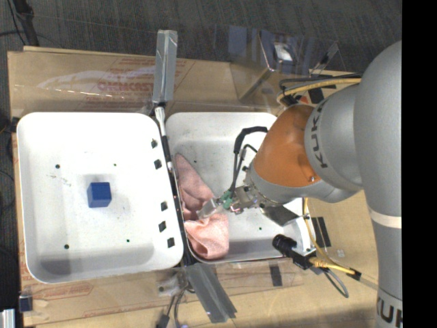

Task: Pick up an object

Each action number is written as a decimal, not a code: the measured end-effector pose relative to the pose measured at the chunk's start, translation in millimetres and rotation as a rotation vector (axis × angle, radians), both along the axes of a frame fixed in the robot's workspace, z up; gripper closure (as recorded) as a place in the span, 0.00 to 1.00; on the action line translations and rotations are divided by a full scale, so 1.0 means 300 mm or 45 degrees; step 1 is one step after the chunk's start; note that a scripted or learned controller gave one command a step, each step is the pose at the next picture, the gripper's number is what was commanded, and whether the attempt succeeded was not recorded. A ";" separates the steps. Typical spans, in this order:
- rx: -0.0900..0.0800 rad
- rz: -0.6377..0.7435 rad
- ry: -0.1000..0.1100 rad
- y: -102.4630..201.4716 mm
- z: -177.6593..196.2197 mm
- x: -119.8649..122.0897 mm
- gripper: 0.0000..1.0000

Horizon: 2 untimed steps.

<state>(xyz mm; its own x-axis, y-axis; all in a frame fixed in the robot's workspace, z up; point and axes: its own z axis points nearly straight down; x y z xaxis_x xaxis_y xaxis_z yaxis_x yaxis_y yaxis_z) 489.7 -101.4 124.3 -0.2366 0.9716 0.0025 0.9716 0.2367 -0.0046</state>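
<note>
A blue cube [100,194] rests near the middle of the left bin [41,135]. A pink cloth [202,210] lies crumpled along the left wall of the right bin [205,125], running from mid-height down to the front corner. My gripper [220,205] reaches in from the right and sits low over the cloth, its tips right at the fabric's right edge. A pale fold of cloth lies at the tips, but I cannot make out whether anything is pinched.
The grey arm with its orange band [290,152] covers most of the right bin's right half. A metal divider [166,67] runs between the bins. Cardboard [82,80] lies under and behind both bins.
</note>
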 end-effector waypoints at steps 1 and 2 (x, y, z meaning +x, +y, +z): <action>-0.001 -0.049 -0.002 -0.004 -0.112 0.105 0.00; 0.000 -0.044 0.001 -0.003 -0.081 0.105 1.00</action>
